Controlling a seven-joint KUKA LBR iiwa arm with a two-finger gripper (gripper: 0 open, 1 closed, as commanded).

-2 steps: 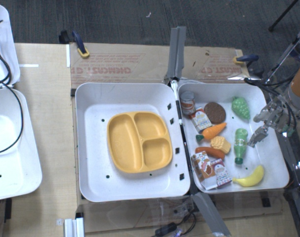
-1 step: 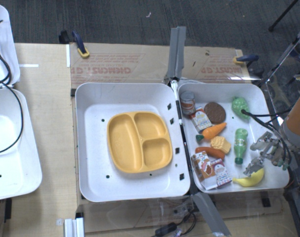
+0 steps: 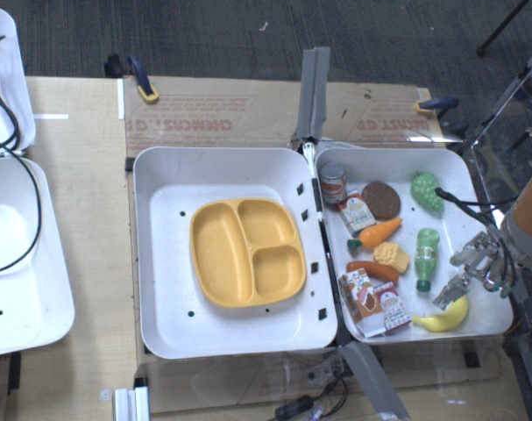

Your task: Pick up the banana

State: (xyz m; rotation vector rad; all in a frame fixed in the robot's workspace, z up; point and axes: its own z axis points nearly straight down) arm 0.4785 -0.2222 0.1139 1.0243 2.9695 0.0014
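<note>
Down in the near right corner of the right-hand bin (image 3: pixel 485 169) lies the banana (image 3: pixel 442 318), just beside a snack packet (image 3: pixel 377 301). The gripper (image 3: pixel 465 274) hangs right over it with its fingers parted and nothing between them. The banana looks like a light, stiff, smooth plastic toy, so I'd pinch it across its thick middle, where it's least likely to slip.

Open floor in the left bin (image 3: pixel 160 261) around the yellow tray (image 3: pixel 248 253). Crowded down the right bin's (image 3: pixel 397 153) left and middle: can (image 3: pixel 332 183), carrot (image 3: pixel 379 231), green bottle (image 3: pixel 426 257), box (image 3: pixel 375 301). Clear strip along the right wall, narrowing toward the banana (image 3: pixel 443 317) in the near corner, just beside the gripper (image 3: pixel 458 283).
</note>
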